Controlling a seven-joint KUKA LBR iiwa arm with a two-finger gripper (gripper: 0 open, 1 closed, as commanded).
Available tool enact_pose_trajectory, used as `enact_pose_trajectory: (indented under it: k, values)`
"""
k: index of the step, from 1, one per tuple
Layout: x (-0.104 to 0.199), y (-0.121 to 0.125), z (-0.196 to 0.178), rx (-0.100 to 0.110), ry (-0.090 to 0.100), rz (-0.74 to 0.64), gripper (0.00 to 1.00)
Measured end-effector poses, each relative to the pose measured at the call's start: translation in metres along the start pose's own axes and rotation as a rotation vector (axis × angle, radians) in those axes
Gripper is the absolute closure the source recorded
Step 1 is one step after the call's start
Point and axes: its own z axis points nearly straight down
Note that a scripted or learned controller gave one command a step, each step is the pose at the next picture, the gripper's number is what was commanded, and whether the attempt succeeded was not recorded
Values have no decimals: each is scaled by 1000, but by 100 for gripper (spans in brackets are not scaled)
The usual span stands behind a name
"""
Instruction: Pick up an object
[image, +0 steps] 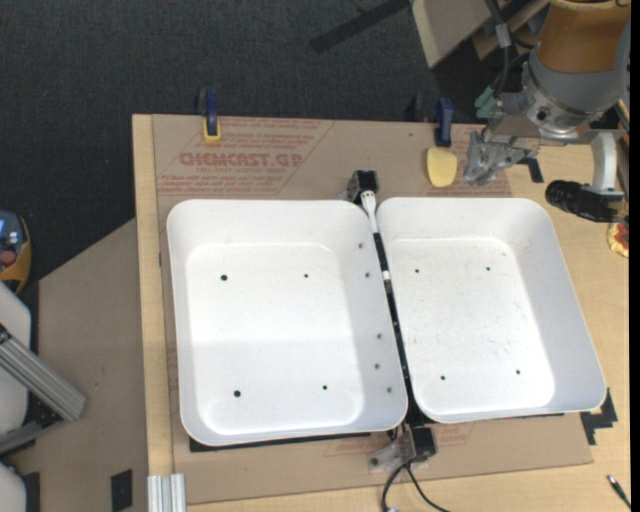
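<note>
- Claw (487, 160) hangs at the upper right of the frame, above the tabletop (300, 165) behind the right bin (560, 300); whether it is apart or together cannot be told.
- Yellow object (441, 167) lies just left of the claw, outside both bins.
- Left bin (185, 300) sits beside the right one.

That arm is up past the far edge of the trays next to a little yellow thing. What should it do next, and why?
Probably shift a little left and lower over the yellow object. The gripper sits just to that object's right, on the bench beyond the right bin, and nothing shows between its fingers. That object is the nearest thing to pick.
</note>
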Motion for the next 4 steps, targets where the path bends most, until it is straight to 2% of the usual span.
enact_pose_trajectory:
  k: [1,2,3,4]
  values:
    - [13,-28,-25,-3,0,1,100]
    - [81,-9,83,2,1,-3,100]
    - [109,-27,-91,-25,1,-3,100]
    - [163,13,-19,-2,-1,-2,100]
